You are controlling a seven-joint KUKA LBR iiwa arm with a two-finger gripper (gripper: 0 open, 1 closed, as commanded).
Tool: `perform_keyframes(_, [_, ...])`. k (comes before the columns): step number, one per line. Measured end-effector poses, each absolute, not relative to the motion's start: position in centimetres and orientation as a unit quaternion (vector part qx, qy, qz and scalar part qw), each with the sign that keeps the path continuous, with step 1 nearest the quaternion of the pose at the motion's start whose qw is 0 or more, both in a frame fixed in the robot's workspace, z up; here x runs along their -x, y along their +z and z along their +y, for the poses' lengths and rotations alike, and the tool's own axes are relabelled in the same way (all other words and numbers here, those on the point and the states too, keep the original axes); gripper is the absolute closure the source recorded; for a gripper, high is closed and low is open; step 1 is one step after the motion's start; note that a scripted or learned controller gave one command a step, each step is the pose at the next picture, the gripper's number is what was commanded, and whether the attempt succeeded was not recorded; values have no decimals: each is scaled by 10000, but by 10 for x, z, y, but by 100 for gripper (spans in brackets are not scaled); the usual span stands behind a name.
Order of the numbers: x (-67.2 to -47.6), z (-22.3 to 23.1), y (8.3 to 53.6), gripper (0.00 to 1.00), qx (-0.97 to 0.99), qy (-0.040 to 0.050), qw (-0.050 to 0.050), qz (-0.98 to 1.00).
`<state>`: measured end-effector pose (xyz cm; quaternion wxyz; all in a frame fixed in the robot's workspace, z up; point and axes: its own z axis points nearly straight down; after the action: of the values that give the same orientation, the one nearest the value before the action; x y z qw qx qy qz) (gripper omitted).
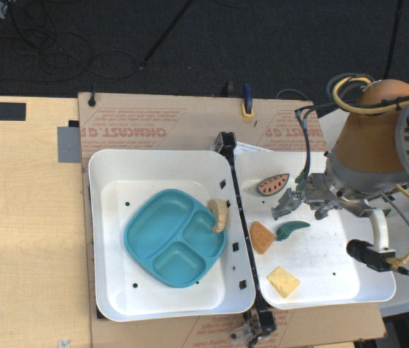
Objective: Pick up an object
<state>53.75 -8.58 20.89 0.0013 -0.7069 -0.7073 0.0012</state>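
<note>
Right bin (349, 285): gripper (289, 206) low over the floor, nothing visibly held; finger state cannot be told.
Just beside it lie a green piece (291, 228), an orange wedge (262, 237), a pink-brown slice (272, 185); nearer, a yellow block (283, 282). Left bin (110, 194): teal divided plate (174, 236), tan piece (220, 214) at its right edge.

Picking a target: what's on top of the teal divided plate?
A small tan piece lies on the teal divided plate's right rim. Its compartments look bare. What is under the plate is hidden.
</note>
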Motion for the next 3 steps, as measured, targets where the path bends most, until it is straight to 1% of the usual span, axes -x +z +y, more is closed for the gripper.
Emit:
perform_keyframes(1, [-537, -86, 217, 100, 7072, 25, 31, -7070])
perform_keyframes(2, [-579, -20, 184, 100, 7049, 9, 24, -7093])
perform_keyframes(3, [-604, -66, 211, 100, 7075, 9, -3, -7067])
